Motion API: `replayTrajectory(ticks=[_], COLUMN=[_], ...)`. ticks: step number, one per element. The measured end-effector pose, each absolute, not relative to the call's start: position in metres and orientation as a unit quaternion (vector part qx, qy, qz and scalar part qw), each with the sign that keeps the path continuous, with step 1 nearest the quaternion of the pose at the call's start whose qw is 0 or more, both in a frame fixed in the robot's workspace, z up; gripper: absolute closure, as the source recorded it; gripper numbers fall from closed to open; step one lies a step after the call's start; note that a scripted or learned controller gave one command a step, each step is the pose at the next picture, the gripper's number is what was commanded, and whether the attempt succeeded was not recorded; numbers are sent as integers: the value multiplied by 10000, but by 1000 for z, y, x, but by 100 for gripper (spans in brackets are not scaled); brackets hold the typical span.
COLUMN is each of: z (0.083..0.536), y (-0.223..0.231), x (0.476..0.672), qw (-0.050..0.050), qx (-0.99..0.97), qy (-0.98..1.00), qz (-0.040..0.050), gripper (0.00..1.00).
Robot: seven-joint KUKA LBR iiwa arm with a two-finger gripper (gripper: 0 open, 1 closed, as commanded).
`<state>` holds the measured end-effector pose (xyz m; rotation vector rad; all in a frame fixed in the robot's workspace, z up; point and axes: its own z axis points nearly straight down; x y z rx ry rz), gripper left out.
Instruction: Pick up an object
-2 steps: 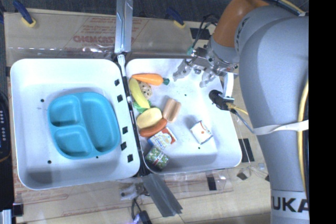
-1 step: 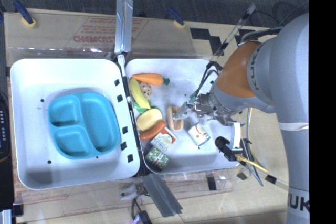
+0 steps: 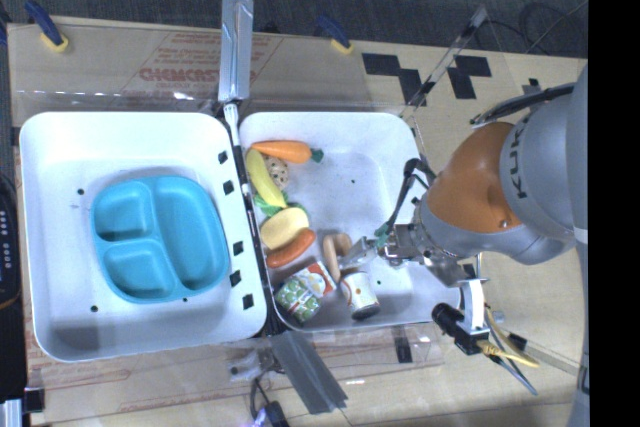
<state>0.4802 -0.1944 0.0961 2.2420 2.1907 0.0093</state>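
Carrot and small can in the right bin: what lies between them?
In the camera view, between the carrot and the small can lie the banana, a yellow-and-red hot dog toy and bare bin floor.

A blue sectioned tray (image 3: pixel 158 237) lies in the left white bin (image 3: pixel 50 215) on the bench (image 3: pixel 90 50).

left bin (image 3: pixel 60 140) white | divided tray (image 3: pixel 160 237) bright blue | carrot (image 3: pixel 283 152) orange (green tip) | banana (image 3: pixel 262 178) yellow | arm (image 3: pixel 520 185) grey, orange band | far bench markings (image 3: pixel 400 73) black squares
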Motion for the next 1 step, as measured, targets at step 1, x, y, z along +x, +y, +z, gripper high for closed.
replayTrajectory(ticks=[1], z=[94], y=[-136], x=[552], qw=[13], qx=[7066], qy=[7076], qz=[25], gripper=[0])
